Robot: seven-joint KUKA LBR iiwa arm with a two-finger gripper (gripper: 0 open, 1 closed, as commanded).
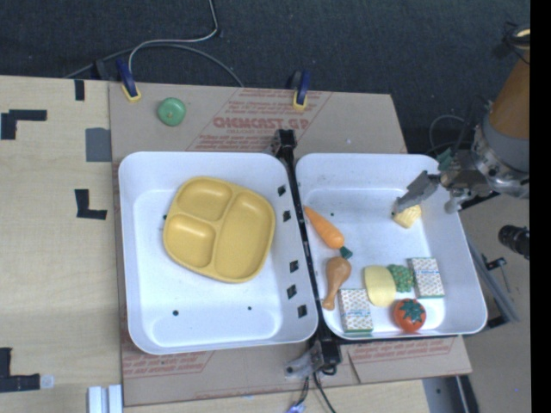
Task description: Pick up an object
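- Sitting nearest in the right bin (448,231) are a red tomato (410,314), two patterned blocks (355,310), and a yellow piece (378,284).
- A drumstick (335,279) and carrot (325,227) lie beside the divider.
- The yellow divided plate (219,228) fills the left bin (138,256).
- The gripper (411,203) hangs over a small yellow chunk (407,217); whether it grips it cannot be told.
- A green ball (171,111) rests on cardboard (250,119) beyond.

Yellow divided plate (219,228) — orange carrot (324,227), red tomato (409,314) — white bins (138,256).
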